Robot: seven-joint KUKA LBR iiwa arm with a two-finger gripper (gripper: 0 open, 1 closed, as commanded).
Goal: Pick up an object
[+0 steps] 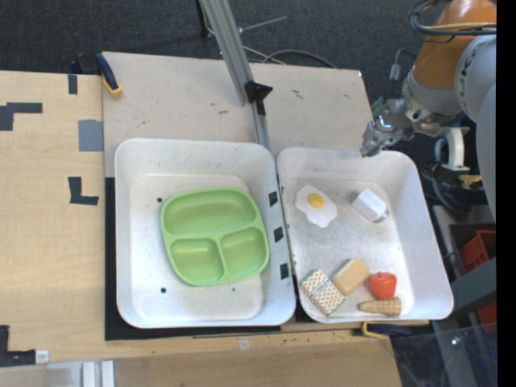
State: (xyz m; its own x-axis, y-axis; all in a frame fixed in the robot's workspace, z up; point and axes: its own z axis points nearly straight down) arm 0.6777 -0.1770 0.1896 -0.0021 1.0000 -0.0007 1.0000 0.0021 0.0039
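1. The two bins — left bin [129, 240] and right bin [419, 240] — are white, faintly speckled.
2. The divided plate [214, 236] in the left bin is lime green.
3. The fried egg [315, 205] toy is white with a yellow yolk.
4. The small block [370, 204] at the far right of the right bin is white to pale grey.
5. The waffle piece [322, 291] carries a green-and-cream checked pattern.
6. The bread-like block [351, 276] is tan.
7. The tomato [382, 284] is red; the cone [380, 306] near it is light brown.
8. The arm [451, 47] is grey with an orange band.
9. The bench [40, 216] is pale wood, with black and grey tape marks on the left.
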